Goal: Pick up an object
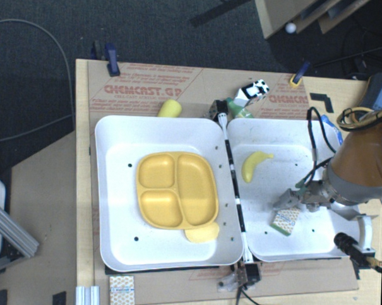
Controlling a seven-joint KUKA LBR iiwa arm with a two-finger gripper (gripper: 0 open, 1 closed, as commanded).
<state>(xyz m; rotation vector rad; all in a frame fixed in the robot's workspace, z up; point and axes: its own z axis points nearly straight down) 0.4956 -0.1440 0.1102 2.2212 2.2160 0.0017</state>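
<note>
Reaching in from the right, the grey arm [361, 165] with its orange-brown band hangs over the right bin [263, 243], and its gripper [297, 199] sits low above the bin floor. Whether anything is held cannot be told: the metal tip stands just above a small patterned sponge [285, 220] with a green edge, close to it, yet contact is not plain. Farther off in the same bin, toward its left wall, lies a yellow toy banana [255, 164], well apart from the gripper.

The left bin [114, 177] carries a yellow divided plate [177, 189] with three compartments, and a pale yellow piece [202, 232] pokes out from under its near edge. Both bins rest on a cardboard sheet [84, 144] printed in red with "CHEMCAST. G.P" along the far side; smaller red lines by it are too fine to read. On the cardboard beyond the left bin lies a small yellow object [170, 108], and a black-and-white item [254, 90] sits beyond the gap between the bins. Blue clamps [110, 58] grip the far edge.
</note>
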